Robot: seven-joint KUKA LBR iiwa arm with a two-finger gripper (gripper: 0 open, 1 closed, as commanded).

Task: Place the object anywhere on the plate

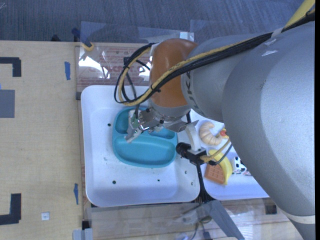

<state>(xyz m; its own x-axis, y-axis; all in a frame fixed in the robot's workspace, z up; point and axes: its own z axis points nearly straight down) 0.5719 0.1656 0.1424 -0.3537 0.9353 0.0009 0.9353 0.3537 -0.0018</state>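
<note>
Arm (260,94): I see it reaching in from the right, orange band above the wrist, over the left bin.
Gripper (134,130): low over the plate's upper left part; I cannot tell how it is set, nor whether it carries anything.
Plate (147,151): blue, divided, in the left bin (100,149).
Objects: a croissant (210,133), a waffle (216,174) and a banana (226,166) lie close together in the right bin, off the plate.

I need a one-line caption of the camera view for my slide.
KUKA arm's gripper poised over a blue divided plate in the left white bin; toy foods lie in the right bin.
</note>
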